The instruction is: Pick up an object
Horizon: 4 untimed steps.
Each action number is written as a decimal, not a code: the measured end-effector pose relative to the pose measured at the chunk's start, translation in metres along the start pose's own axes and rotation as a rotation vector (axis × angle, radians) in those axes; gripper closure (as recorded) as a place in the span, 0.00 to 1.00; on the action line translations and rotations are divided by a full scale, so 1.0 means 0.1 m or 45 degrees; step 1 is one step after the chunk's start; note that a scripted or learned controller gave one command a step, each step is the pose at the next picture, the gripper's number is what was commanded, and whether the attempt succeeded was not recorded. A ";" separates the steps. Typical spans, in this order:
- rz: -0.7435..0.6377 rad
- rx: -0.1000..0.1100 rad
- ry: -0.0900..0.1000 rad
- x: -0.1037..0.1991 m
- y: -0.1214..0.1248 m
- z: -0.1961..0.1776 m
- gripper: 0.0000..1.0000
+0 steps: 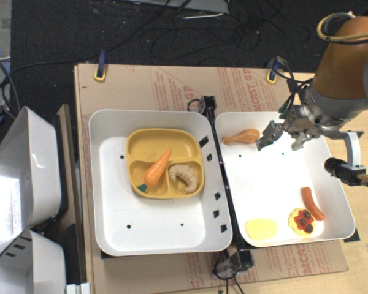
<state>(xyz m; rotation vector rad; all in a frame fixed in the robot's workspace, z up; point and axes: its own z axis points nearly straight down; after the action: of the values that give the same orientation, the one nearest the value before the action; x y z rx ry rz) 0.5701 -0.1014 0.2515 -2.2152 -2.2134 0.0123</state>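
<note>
Reaching in from the right, your gripper (286, 135) hangs over the upper part of the right bin (276, 182) w/ its two fingers spread wide and nothing between them. Closest target is the drumstick (241, 138), a tan toy chicken leg lying flat on the bin floor just beside the left fingertip, fat end toward the gripper, thin bone end pointing at the bin divider.

My read on handling: it's prob. hollow molded plastic, so light, stiff and fairly slick. It won't crush, but a rounded glossy body can squirt out sideways if you pinch off-centre. Take it across the thick meaty part, fingers straddling the short axis, not the tapered bone end, which looks too thin for a sure hold. Approx. a small shift left and a descent should do it.

Other options in the same bin, nearer the front: a sausage (313, 203), a small pizza (303, 221) and a flat yellow disc (261, 228); the flat ones look harder to get under. Left bin holds a yellow plate (138, 141) w/ a carrot (157, 168) and a shrimp (184, 176).
</note>
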 end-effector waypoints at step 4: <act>0.001 -0.009 -0.001 0.10 0.04 1.59 0.00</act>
<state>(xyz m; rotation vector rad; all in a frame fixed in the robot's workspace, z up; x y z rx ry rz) 0.5721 -0.0909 0.0929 -2.2202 -2.2162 0.0056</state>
